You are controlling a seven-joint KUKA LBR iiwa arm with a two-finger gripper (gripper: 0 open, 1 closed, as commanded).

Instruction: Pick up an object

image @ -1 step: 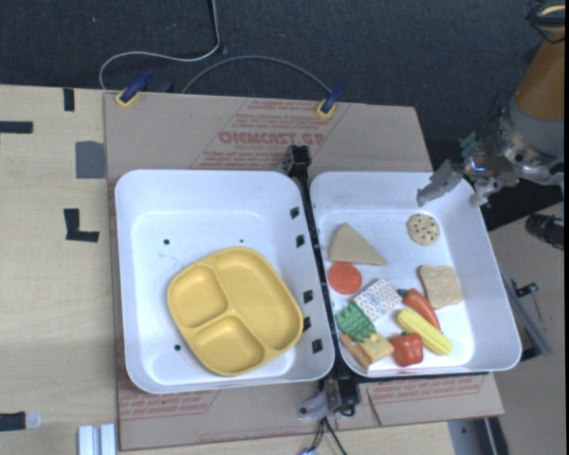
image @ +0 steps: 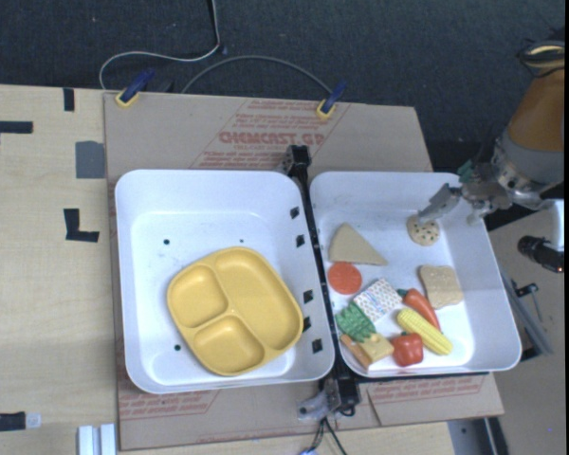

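Note:
My gripper (image: 432,213) reaches in from the right and hangs over the back of the right bin (image: 389,190), its tip just above a small round speckled cookie (image: 423,232). I see nothing held in it. Toy food lies in the same bin: a tan wedge (image: 356,246), a red tomato slice (image: 344,278), a patterned cracker (image: 377,300), a bread slice (image: 441,285), a carrot (image: 419,306), a corn cob (image: 423,331), a red pepper (image: 408,349) and a green leafy piece (image: 354,322).
A yellow divided plate (image: 233,308) lies in the left bin (image: 209,197). Both bins sit on a cardboard sheet (image: 266,131) clamped at the back. A black divider (image: 308,254) runs between the bins. A cable (image: 209,36) trails behind.

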